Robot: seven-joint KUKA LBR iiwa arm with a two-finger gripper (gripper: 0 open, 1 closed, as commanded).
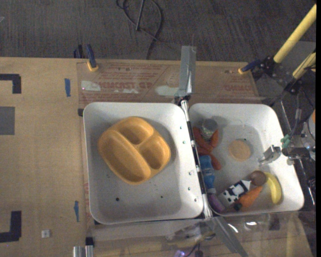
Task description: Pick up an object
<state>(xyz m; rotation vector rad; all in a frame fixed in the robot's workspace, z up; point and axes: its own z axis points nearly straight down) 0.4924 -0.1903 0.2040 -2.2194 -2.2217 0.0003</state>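
Nothing is picked up yet. The hand [271, 154] hangs at the frame's right edge, over the right bin [261, 111]; its finger state I cannot tell. The banana [273, 188] and the carrot [250, 196] lie untouched at lower right.

A yellow divided plate [134, 149] lies in the left white bin [95, 201]; blue tape strips [67, 86] mark the cardboard-topped bench [40, 150]; black cables [145, 15] trail across the grey floor beyond.
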